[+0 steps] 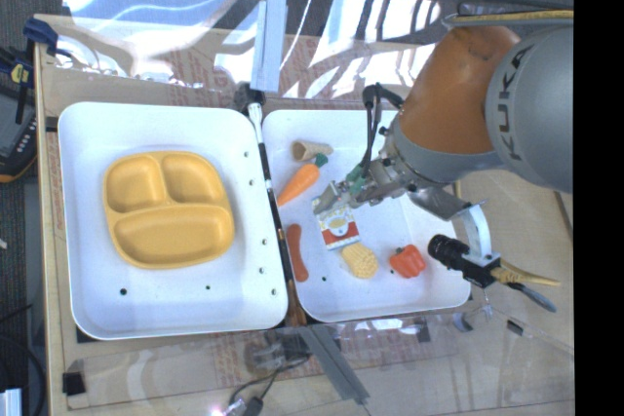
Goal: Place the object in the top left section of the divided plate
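The yellow divided plate (169, 208) lies in the left bin (83, 292). It has two small sections at the top and one long section below; its top left section (134, 183) holds nothing. My gripper (337, 200) hangs low in the right bin (375, 307), between the orange carrot (298, 183) and a red and white fries box (339, 231). It is just above the box's upper edge. Nothing can be seen in its grasp.
Also in the right bin are a tan cone-shaped toy (311, 150), a brown sausage (296, 251), a yellow corn piece (361, 260) and a red pepper (409, 261). The arm's orange band (458, 102) looms over that bin's right side.
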Robot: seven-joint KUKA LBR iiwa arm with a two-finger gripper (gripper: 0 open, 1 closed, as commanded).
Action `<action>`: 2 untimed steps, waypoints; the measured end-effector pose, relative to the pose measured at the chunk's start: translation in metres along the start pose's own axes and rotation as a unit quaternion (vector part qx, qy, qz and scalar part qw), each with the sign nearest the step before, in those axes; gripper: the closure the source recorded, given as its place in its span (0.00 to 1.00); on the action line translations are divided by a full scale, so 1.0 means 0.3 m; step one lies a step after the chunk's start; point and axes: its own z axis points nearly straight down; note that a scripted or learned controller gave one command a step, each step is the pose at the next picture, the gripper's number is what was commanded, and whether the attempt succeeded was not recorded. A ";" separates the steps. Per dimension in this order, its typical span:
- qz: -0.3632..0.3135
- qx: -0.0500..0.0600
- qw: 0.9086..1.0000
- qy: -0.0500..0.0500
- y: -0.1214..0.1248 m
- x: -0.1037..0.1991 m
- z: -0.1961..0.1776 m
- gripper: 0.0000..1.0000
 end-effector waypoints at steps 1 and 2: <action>-0.059 0.001 0.998 0.001 0.155 0.372 -0.123 1.00; 0.000 0.002 1.000 0.001 0.366 0.509 0.012 1.00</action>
